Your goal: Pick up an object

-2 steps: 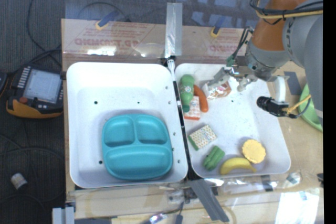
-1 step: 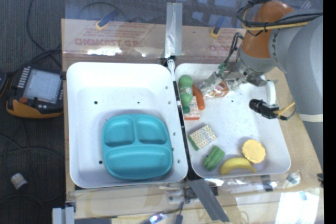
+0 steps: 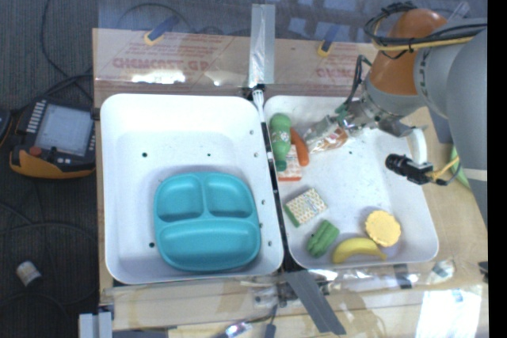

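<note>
The hand point(image 3: 342, 121) is low over the clear wrapper point(image 3: 326, 137); I cannot tell its state. The wrapper looks slippery, so it may slide out beside the carrot point(image 3: 299, 148).

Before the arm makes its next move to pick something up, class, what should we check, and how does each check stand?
1. Objects to pick lie in the right bin: ok.
2. Tool is over that bin, near its back: ok.
3. Tool's grip state readable: cannot tell.
4. Clear plastic bag lies right by the tool: ok.
5. Banana has room around it: not ok, the green pepper and yellow round piece crowd it.
</note>
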Controlling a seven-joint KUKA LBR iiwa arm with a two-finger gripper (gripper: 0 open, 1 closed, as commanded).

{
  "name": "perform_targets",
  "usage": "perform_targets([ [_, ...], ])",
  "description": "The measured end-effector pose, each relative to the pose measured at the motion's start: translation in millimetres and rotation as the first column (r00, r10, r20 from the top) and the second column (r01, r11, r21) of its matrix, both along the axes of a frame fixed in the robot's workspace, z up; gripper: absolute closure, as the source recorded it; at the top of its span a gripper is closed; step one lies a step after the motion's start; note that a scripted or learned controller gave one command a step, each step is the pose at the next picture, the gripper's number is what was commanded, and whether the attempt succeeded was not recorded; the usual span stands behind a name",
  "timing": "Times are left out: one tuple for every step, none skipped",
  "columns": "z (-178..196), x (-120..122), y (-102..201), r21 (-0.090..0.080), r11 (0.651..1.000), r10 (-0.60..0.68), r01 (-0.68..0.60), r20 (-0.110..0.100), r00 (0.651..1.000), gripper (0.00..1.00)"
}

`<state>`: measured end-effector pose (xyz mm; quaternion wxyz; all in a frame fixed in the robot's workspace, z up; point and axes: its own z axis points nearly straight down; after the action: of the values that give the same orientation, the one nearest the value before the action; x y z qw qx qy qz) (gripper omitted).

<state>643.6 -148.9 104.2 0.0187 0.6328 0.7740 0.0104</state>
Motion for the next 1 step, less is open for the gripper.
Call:
perform_targets([
  [108.6, -21.0, -14.5, 0.005, 0.978, -0.208, 0.208, -0.043, 0.977, 0.0],
])
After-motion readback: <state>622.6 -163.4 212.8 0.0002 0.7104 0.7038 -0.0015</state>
